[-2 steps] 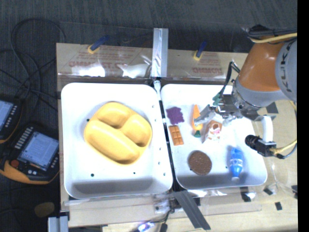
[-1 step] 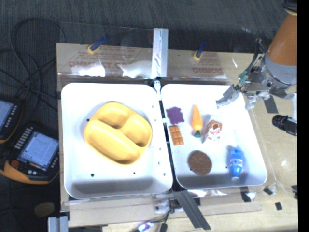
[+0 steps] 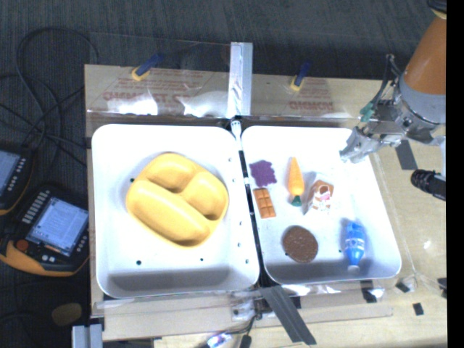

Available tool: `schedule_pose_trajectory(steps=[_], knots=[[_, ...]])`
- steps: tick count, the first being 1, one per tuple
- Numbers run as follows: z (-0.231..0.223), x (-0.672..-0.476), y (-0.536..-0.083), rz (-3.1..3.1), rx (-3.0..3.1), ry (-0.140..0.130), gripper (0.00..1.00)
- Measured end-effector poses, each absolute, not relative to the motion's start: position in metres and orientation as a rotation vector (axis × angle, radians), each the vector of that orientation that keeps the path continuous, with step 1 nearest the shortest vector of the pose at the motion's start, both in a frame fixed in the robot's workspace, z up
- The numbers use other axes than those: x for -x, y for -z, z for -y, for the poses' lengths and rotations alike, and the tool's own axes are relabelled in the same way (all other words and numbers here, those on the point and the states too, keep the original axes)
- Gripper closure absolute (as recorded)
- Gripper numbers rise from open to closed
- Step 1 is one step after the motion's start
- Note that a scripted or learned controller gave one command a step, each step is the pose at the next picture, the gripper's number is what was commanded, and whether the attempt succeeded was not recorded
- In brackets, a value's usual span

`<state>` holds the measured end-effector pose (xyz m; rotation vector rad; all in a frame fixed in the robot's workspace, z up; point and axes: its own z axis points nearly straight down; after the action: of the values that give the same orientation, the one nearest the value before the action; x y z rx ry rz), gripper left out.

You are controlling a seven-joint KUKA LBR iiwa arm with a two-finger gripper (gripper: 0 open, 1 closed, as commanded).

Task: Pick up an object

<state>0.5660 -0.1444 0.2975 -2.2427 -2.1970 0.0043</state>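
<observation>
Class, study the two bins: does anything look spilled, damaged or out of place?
Nothing stands out. The yellow item lies in the left bin; the carrot, blue bottle and brown disc lie apart in the right bin. The gripper hovers at its upper-right edge.

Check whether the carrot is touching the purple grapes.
Apart. The camera view shows a strip of bare white bin floor between the carrot and the grapes, which lie side by side in the right bin.
</observation>
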Motion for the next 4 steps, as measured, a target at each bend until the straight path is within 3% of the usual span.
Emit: schedule_pose_trajectory(steps=[1, 2, 3, 4], knots=[[0.144, -0.566, -0.297, 2.197, 2.242, -0.004, 0.0], [0.194, -0.541, -0.234, 2.005, 2.415, -0.001, 0.0], [0.201, -0.493, -0.102, 1.856, 2.53, 0.005, 0.0], [0.201, -0.492, -0.102, 1.855, 2.53, 0.005, 0.0]])
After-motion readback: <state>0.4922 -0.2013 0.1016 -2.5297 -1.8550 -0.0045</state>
